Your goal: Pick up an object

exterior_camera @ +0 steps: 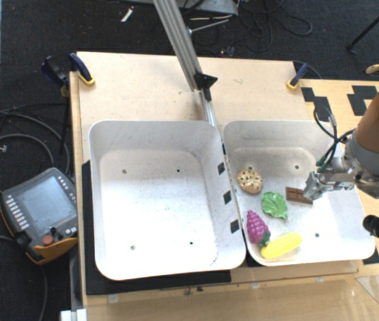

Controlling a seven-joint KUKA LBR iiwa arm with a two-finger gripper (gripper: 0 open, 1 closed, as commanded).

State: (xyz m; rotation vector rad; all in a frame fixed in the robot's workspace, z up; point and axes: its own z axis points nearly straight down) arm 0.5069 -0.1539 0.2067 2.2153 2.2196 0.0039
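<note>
Reaching in from the right over the right bin (349, 246), arm (376, 136) with pincer (311, 188) low at the bin's middle right, tip just beside a small brown block (297, 196); whether touching it cannot be told, nor whether the fingers are spread or pressed together. Lying in the same bin: a tan cookie (249, 180) near the left wall, a green leaf (275, 204) just left of the brown block, purple grapes (257, 227) below the cookie, a yellow corn cob (281, 245) near the front rim, touching or nearly touching the grapes. Sitting alongside on the table (142, 89), the left bin (102, 139). Resting on the dark floor at far left, a grey pendant (39, 212).
</note>
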